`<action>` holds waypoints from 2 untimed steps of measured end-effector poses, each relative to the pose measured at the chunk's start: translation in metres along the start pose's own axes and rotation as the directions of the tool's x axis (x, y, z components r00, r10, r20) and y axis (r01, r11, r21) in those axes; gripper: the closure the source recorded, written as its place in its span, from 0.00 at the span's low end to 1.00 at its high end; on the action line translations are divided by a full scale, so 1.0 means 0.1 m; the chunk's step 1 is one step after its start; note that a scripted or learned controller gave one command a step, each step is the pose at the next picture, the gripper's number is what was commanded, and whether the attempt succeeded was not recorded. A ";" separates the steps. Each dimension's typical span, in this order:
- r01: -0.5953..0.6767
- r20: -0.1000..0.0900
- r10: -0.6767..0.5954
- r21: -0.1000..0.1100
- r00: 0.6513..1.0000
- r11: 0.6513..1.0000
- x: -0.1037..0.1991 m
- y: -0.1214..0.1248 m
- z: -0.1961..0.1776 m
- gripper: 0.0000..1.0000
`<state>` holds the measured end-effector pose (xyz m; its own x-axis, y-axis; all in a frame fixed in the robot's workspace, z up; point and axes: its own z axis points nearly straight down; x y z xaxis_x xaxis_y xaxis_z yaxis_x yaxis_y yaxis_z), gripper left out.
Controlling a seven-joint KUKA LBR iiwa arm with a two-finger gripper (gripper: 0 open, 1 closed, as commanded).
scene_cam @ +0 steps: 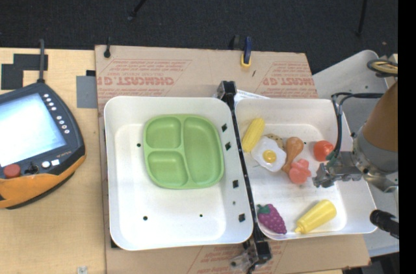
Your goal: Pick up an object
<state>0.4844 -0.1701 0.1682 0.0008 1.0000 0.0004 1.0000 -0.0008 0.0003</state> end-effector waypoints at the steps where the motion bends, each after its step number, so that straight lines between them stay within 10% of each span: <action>1: 0.001 0.001 -0.001 -0.002 1.000 1.000 -0.01 0.01 -0.52 1.00; 2: 0.005 -0.002 -0.005 0.003 1.000 1.000 0.42 0.20 -0.45 1.00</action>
<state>0.5042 -0.1280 0.2128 -0.0040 1.0000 0.0026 1.0000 0.0040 -0.0026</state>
